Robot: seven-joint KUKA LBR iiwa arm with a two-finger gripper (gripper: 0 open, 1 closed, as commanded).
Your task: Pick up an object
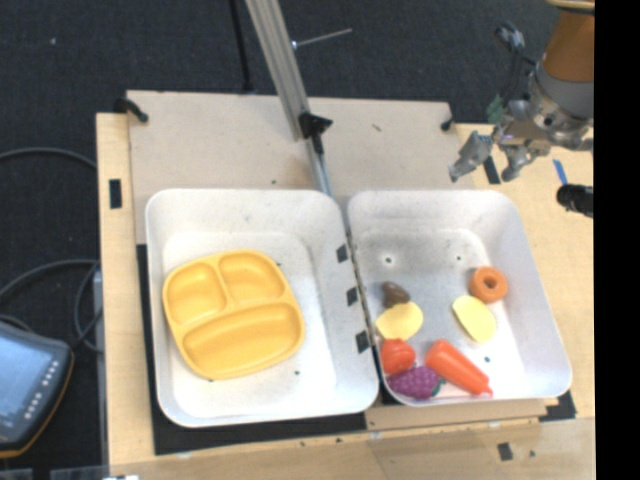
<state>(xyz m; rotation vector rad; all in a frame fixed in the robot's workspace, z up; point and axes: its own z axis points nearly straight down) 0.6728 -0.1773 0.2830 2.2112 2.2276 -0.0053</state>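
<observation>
Hanging above the bench's far right corner, the gripper (493, 158) sits just outside the far rim of the right bin (520, 223), its two fingers spread wide with nothing between them. The arm (570, 58) rises behind it, orange band showing above the grey wrist.

Contents of the right bin crowd its near half. An orange ring (489, 285) lies closest to the right wall. A pale yellow slice (474, 319) rests just beside it toward the near edge. A second yellow piece (399, 321) lies nearer the left wall, with a small brown item (395, 293) touching its far side. A red piece (397, 355), a purple grape bunch (414, 381) and a carrot (458, 367) pack together along the near rim, the grapes close against the near left corner. The bin's far half is bare white floor, giving open room below the gripper.

The left bin (165, 213) carries a yellow divided tray (233, 313), set toward its left wall and near edge, with bare margins along the far and right sides. A slanted metal post (280, 53) stands beyond the bins' shared far corner.
</observation>
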